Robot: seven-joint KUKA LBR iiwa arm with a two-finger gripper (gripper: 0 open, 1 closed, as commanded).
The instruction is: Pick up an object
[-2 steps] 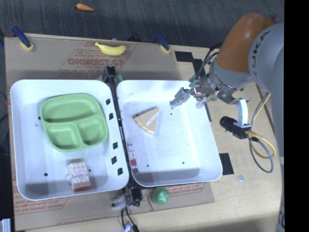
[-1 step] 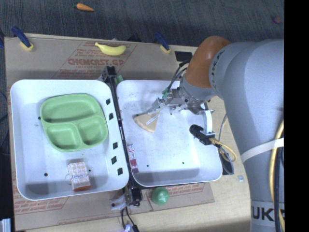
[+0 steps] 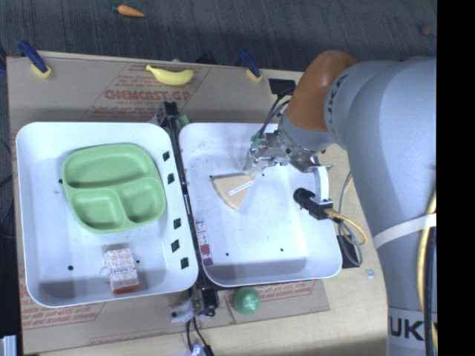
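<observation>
A tan wedge, like a slice of cheese or bread (image 3: 231, 190), lies in the right white bin (image 3: 260, 262), near its middle. My gripper (image 3: 258, 158) hangs over the bin's upper part, just up and to the right of the wedge's tip and close to touching it. The wrist above hides the fingers. In the left white bin (image 3: 37, 221) sit a green divided tray (image 3: 113, 186) and a small orange-and-white packet (image 3: 120, 269).
A yellow banana (image 3: 170, 73) lies on the cardboard behind the bins. A green ball (image 3: 246, 300) rests in front of the right bin. An orange carrot-like thing (image 3: 130, 10) lies on the dark floor. Blue clamps (image 3: 34, 58) grip the cardboard's back edge.
</observation>
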